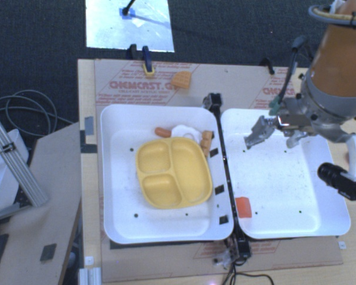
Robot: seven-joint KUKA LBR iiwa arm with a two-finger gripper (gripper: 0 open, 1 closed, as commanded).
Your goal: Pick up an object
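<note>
In the left bin [115, 218], a yellow divided tray [172, 173] partly hides a white piece [187, 132] at its 12 o'clock. An orange block [242, 206] lies in the right bin [308, 218], at 7 o'clock from the gripper [276, 134], well apart; its fingers stand apart, holding nothing.

A blue-and-yellow clamp [146, 60] grips the bench's far edge, near a shiny metal sheet [129, 16].

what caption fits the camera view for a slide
Two-finger gripper above the right white bin, small orange block at its near-left corner; yellow compartment tray fills the left bin.
</note>
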